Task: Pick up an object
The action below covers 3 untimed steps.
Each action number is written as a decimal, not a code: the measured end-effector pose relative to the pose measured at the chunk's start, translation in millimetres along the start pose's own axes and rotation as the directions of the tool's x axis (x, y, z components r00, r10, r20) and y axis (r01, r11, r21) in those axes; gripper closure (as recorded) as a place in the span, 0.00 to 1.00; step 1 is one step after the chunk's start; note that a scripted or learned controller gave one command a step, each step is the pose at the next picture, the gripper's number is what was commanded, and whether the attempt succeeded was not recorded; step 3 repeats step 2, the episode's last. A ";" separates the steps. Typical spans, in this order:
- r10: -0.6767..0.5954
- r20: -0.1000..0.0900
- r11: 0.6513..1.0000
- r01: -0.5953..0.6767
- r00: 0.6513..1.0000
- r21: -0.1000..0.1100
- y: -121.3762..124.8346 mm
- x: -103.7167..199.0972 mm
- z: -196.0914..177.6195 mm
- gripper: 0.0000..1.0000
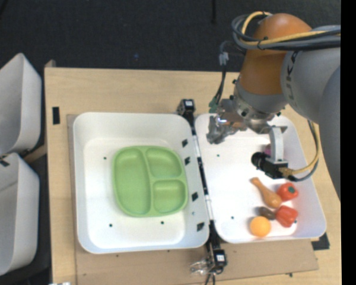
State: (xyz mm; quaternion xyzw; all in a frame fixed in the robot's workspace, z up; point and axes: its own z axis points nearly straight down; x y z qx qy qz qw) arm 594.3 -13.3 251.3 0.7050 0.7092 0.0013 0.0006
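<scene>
Two bins side by side, nothing lifted yet.

Gripper [216, 129] poised over the bare upper left of the right bin [225, 177], well apart from every object; open or clenched, cannot tell at this slant. Nothing visibly held. Candidates clustered in that bin's lower right corner: orange ball [260, 226], red pepper [286, 215], tomato-like red piece [288, 191], tan gourd-shaped piece [266, 192] touching or just beside them. Green divided plate [149, 180] lying flat in the left bin [89, 159]. Whole task apparently left: choosing a target, descending, closing, lifting.
</scene>
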 end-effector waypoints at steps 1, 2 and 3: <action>0.000 0.001 1.000 0.000 1.000 0.000 26.9 48.5 9.4 1.00; 0.001 0.001 1.000 -0.001 1.000 0.001 33.9 92.5 10.0 1.00; 0.001 0.001 1.000 -0.001 1.000 0.001 33.9 92.5 10.0 1.00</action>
